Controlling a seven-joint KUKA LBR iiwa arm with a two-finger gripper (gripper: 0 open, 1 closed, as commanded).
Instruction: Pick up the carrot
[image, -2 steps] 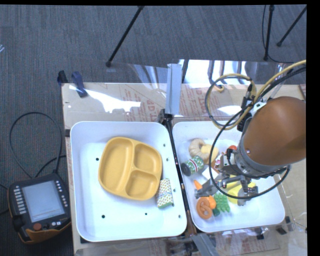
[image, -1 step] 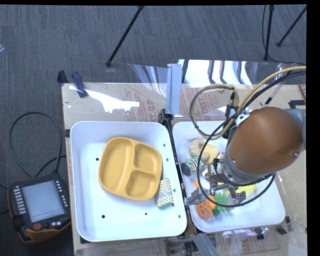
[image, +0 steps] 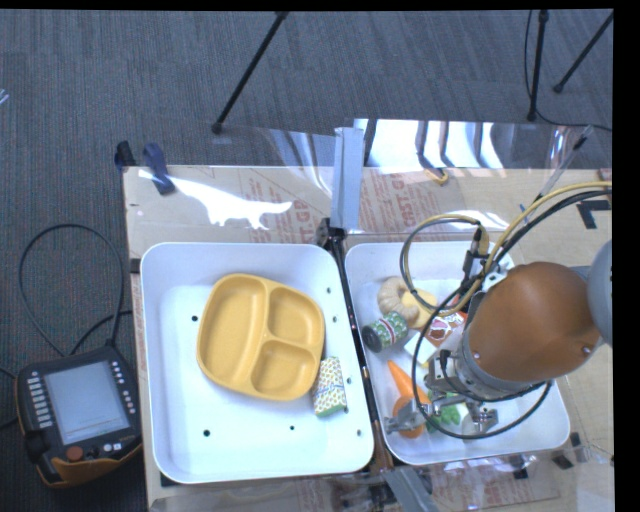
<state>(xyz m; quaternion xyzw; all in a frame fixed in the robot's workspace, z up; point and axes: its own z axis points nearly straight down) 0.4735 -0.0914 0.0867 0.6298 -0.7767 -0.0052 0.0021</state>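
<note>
carrot (image: 401, 380) just left of gripper (image: 440, 385) | right bin (image: 555, 425) | gripper state: cannot tell

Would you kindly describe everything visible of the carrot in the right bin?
The carrot is a small orange piece, smooth and plastic-looking, lying tilted in the right bin near its left wall. Its pointed upper end aims toward the small can; its lower end runs under the gripper, so that part is hidden. Whether anything grips it cannot be told from this view.
</note>
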